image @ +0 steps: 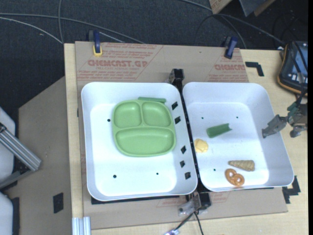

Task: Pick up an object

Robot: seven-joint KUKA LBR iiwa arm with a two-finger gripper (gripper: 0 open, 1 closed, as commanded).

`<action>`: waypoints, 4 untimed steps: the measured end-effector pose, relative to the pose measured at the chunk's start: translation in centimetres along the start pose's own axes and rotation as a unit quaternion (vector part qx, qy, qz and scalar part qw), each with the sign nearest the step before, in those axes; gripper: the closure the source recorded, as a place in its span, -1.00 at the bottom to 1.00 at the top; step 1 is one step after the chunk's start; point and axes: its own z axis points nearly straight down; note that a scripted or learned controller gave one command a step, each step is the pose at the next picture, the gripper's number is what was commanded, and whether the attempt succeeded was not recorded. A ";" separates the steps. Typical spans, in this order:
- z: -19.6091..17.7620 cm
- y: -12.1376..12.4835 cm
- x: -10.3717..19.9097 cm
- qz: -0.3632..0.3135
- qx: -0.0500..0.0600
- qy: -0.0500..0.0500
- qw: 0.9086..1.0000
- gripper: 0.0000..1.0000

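Note:
The right bin (254, 94) holds a green block (218, 129) near its middle, a small yellow piece (201, 145) by its left wall, a tan cone-shaped piece (243, 165) and an orange pretzel (235, 177) near its front. My gripper (285, 127) hangs over the bin's right rim, to the right of the green block. Its fingers are spread open with nothing between them. One grey fingertip (272, 127) points in over the bin floor.
The left bin (98, 160) holds a green divided plate (144, 128) with a flat green piece (151, 100) behind it. A black divider (182, 131) runs between the bins. A dark device (295, 67) lies at the bench's right edge.

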 end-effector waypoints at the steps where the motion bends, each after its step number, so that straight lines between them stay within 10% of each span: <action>1: -0.6 0.2 0.1 -0.002 -0.006 -0.002 1.000 -1.00; 4: 16.1 2.2 1.3 -0.002 -0.003 0.000 1.000 -1.00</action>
